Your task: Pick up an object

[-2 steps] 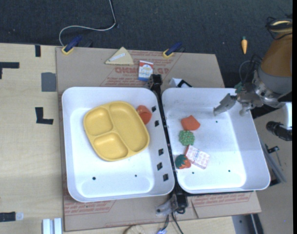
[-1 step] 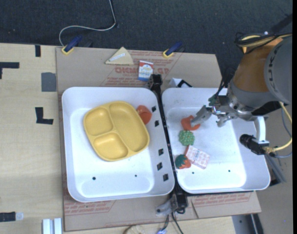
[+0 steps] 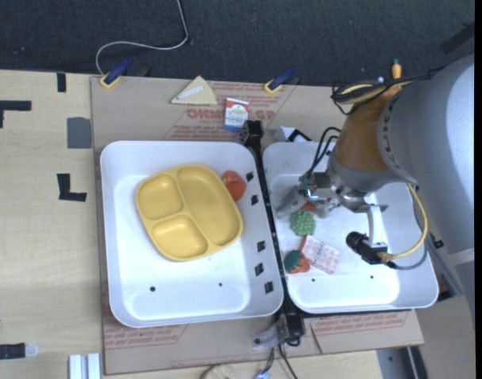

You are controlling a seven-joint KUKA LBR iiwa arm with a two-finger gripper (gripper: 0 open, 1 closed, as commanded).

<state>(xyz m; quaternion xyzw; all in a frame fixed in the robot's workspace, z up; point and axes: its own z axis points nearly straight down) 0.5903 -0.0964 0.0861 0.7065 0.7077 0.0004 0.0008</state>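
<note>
The pick looks begun but not finished. The arm [image 3: 383, 133] reaches in from the right of the frame and its gripper [image 3: 310, 197] is low in the right bin [image 3: 407, 287], just above the green toy [image 3: 303, 223] near the bin's left side. Whether the fingers are open or closed is not clear from here, and nothing is visibly held. An orange toy [image 3: 297, 263] and a packet [image 3: 321, 255] lie just below it, untouched. The yellow tray [image 3: 190, 210] sits in the left bin [image 3: 130, 290]. Closing and lifting remain, I judge.
</note>
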